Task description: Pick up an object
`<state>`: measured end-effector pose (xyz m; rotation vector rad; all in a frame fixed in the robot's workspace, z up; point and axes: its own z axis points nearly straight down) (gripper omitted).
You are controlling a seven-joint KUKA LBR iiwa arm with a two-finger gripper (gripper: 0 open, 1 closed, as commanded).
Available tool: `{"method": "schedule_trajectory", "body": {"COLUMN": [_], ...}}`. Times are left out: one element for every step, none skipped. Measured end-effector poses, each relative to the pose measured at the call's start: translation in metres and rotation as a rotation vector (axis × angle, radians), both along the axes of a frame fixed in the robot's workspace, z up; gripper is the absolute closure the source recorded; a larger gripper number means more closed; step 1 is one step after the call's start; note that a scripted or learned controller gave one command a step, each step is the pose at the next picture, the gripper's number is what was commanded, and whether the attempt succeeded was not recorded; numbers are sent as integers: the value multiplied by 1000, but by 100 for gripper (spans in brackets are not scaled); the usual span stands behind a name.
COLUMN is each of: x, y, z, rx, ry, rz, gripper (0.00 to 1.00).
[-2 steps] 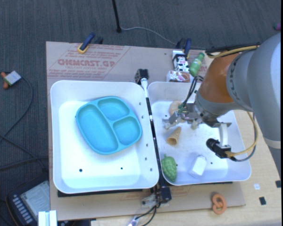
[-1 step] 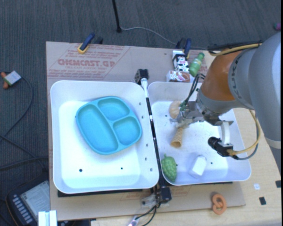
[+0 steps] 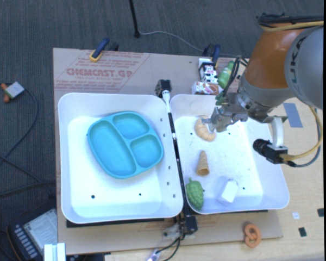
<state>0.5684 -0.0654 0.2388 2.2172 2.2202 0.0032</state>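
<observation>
over the right bin (image 3: 271, 192), end effector (image 3: 216, 121) partly hiding croissant (image 3: 205, 130); grip state unclear

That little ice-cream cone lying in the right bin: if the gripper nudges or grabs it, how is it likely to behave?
The cone lies on its side, so a push would probably swing it in an arc around its narrow tip rather than slide it straight. Its taper may let it squirt out of a pinch. It looks like a small toy, so likely light and stiff.

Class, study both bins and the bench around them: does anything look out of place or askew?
Yes. A small orange pretzel lies on the bench, outside the right bin. The green leafy item rests on that bin's near-left rim. The blue divided plate sits askew in the left bin.
</observation>
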Motion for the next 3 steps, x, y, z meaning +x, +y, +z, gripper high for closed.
{"method": "schedule_trajectory", "body": {"x": [-32, -78, -85], "y": [39, 103, 3], "z": [-3, -55, -55], "rx": [1, 1, -1], "ry": [5, 8, 5], "rz": [0, 0, -5], "gripper": [100, 100, 100]}}
